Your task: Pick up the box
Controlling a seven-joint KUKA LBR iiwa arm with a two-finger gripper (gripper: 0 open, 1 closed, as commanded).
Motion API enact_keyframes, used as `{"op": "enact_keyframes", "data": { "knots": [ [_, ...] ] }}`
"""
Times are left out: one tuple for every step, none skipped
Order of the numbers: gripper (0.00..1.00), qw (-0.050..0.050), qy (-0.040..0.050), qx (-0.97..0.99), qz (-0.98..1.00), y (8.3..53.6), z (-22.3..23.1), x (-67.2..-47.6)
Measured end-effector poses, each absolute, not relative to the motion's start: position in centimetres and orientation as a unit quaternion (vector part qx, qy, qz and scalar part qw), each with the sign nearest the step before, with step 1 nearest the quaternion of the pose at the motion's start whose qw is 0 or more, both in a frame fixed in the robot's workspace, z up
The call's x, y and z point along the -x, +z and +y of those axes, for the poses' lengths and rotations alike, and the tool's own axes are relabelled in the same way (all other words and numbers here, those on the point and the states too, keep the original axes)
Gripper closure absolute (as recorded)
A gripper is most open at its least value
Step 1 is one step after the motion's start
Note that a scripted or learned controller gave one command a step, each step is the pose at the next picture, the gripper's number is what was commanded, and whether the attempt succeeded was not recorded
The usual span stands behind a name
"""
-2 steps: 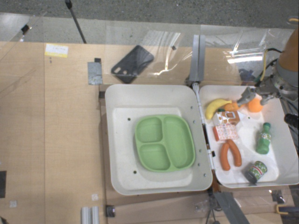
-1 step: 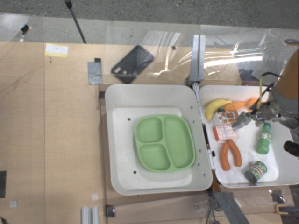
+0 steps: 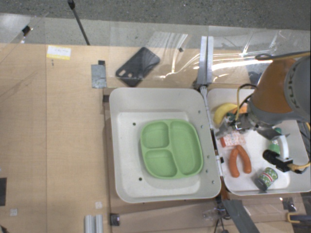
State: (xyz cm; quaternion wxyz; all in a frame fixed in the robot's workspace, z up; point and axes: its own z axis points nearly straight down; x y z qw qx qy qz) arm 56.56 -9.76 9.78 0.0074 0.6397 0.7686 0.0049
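Hovering over box (image 3: 234, 139) (right bin) — gripper (image 3: 227, 128).

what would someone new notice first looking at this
Probably the light green three-compartment plastic plate, lying alone in the middle of the left white bin. Next, the grey arm with its orange band reaching in from the right over the right white bin, which holds a yellow banana, two orange-red sausages, a small green-labelled can and a small white and red box.
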Motion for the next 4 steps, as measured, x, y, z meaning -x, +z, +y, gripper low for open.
{"op": "enact_keyframes", "data": {
  "knots": [
    [1.00, 0.012, 0.0074, -0.640, 0.768, 11.1, -9.9, -56.8],
    [0.00, 0.012, 0.0073, -0.640, 0.768, 11.1, -9.9, -56.8],
    [0.00, -0.001, -0.0007, -0.689, 0.725, 9.0, -10.1, -60.0],
    [0.00, 0.002, 0.0011, -0.655, 0.756, 9.1, -10.9, -55.9]
  ]
}}
